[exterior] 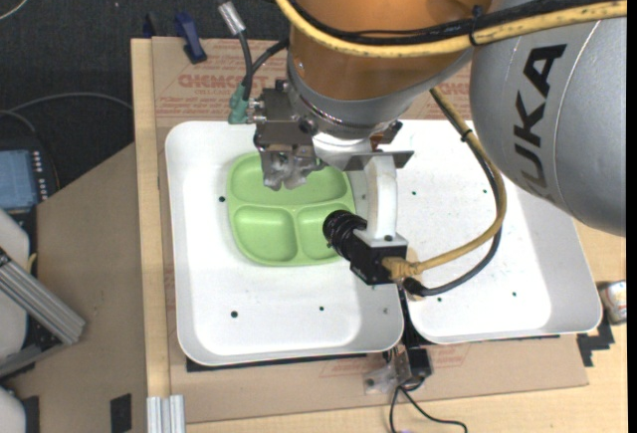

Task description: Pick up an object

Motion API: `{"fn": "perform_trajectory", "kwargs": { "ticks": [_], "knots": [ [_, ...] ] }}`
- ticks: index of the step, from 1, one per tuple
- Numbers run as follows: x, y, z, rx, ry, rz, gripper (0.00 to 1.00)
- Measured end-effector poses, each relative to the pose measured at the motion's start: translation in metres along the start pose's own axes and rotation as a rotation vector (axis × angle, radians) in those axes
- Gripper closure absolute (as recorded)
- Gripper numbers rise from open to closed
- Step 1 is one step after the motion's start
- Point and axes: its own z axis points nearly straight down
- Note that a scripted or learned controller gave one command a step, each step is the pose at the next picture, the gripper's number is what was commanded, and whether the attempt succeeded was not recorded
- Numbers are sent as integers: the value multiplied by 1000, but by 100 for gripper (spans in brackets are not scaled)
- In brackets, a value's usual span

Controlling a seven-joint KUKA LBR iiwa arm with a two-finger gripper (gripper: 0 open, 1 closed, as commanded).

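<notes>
While the gripper point(287, 170) hovers, one green tray point(267, 227) lies.

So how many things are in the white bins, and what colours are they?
Green divided tray: 1, in the left bin
White bins: 2, the other being the right bin
Total: 1 loose thing in 2 bins. The gripper hangs over the tray's far edge.

Divided tray point(267, 232) in left bin point(199, 312) (near its back); pincer point(284, 172) above tray.
</notes>
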Motion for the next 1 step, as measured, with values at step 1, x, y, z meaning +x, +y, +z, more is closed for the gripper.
{"fn": "perform_trajectory", "kwargs": {
  "ticks": [1],
  "knots": [
    [-8, 1, 2, 4, -4, 15, 100]
  ]
}}
